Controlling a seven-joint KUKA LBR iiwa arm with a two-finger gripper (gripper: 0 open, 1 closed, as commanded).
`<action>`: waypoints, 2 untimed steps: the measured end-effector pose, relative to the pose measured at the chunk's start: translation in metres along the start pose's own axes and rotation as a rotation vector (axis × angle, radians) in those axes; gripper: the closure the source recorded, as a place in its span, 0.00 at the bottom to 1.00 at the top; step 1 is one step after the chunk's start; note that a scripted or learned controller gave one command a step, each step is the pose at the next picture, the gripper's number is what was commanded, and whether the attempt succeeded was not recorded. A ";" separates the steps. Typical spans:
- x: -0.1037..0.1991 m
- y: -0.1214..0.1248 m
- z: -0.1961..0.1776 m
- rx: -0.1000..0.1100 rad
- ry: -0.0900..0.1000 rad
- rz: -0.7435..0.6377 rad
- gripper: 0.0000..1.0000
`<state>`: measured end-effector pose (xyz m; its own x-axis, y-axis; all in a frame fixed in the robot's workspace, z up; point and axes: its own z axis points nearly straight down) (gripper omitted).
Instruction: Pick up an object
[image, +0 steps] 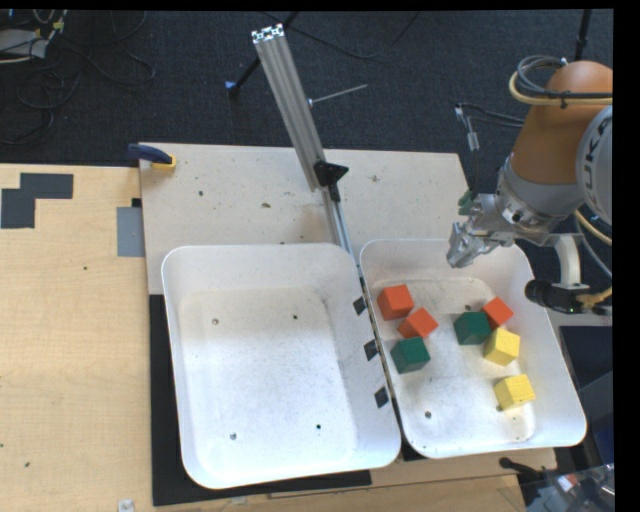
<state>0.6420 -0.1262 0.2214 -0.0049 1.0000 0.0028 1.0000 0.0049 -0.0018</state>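
Overhead, the jaws (464, 250) above the right bin's (560, 425) far rim, opening impossible to tell, nothing visibly between them.

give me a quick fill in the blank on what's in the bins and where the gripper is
1. All the blocks lie in the ____ bin as the camera sees it.
2. The number of yellow blocks in that bin is ____.
3. The two green blocks are matched by ____ orange blocks.
4. The gripper hovers over the bin's ____ edge, touching no block.

Missing words: right; two; three; far
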 end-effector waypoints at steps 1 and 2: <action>0.046 0.006 -0.008 -0.001 -0.001 0.000 1.00; 0.090 0.012 -0.001 0.001 -0.001 0.001 1.00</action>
<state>0.6535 -0.0357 0.2228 -0.0038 1.0000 0.0022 1.0000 0.0038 -0.0030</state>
